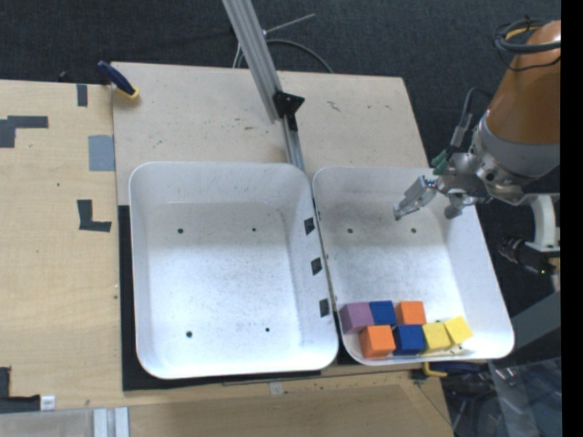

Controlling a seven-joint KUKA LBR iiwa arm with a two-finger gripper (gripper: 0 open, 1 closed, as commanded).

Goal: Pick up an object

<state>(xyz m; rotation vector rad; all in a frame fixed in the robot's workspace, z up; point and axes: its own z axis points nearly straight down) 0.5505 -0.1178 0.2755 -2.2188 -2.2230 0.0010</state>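
Several small blocks lie packed together at the near edge of the right bin [483,244]: a purple block [356,315], a blue block [382,312], an orange block [411,312], a second orange block [377,340], a second blue block [411,338] and two yellow blocks [437,335]. My gripper [428,208] hangs over the far right part of this bin, well away from the blocks. Its fingers [405,207] are spread open with nothing between them.
The left bin [137,244] sits beside the right one, sharing a middle rim. A slanted metal pole [255,44] crosses from the top down to the bins' junction. A blue and yellow tool [118,78] lies on the bench at the far left.
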